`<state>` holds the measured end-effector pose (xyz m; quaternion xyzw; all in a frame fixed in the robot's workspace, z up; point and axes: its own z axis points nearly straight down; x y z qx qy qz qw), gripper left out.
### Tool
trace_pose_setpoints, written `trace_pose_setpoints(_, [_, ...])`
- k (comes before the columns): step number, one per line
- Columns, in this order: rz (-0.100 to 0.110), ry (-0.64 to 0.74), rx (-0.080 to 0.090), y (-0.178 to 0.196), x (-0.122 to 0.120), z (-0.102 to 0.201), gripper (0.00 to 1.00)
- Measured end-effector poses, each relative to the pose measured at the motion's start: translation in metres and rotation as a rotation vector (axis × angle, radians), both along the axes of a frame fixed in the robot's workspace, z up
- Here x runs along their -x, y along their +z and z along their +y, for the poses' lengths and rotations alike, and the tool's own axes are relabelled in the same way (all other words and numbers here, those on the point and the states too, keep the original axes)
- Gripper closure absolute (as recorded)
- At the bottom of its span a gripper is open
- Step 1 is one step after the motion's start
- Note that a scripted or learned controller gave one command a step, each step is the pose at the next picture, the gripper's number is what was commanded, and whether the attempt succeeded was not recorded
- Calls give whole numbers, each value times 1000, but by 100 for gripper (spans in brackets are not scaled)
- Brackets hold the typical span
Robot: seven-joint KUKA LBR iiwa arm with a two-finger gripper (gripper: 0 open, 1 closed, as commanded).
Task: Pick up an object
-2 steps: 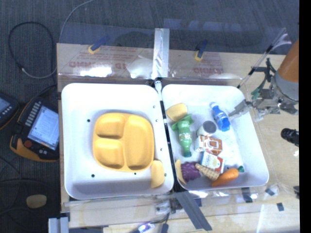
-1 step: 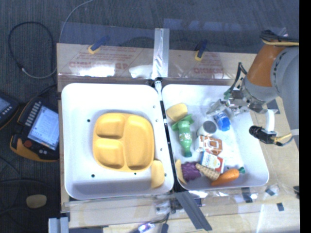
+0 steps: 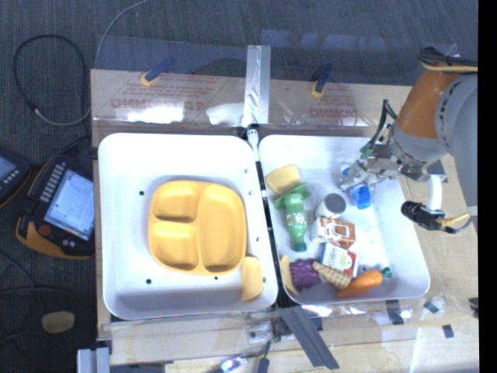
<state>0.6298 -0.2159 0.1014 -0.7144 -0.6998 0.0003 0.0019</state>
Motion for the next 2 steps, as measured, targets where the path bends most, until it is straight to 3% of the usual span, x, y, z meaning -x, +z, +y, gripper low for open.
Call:
trace_pose_setpoints(1, [3,274,3,-6,6,7,100])
trace_pose_setpoints(2, [1,145,4,113,-10,20,100])
